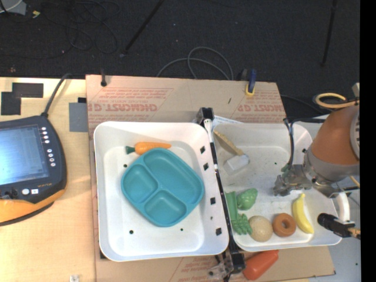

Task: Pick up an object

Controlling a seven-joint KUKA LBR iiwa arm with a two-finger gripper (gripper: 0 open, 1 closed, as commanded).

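Bench: cardboard-covered bench (176, 98) carrying two white bins.
Hidden: gripper (288, 182) small and dark; finger state cannot be told.
Gripper: low in right bin (264, 143).
Objects: banana (302, 213), doughnut (285, 224) just beside the gripper.
Left bin (111, 216): teal tray (161, 185), carrot (150, 148).

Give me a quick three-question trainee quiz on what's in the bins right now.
1. True or false: the carrot lies in the same bin as the blue tray.
2. Which lies nearest the banana? A) donut B) carrot C) blue tray
3. Fill in: the tool hangs over the ____ bin.

Key: 1 true; 2 A; 3 right.
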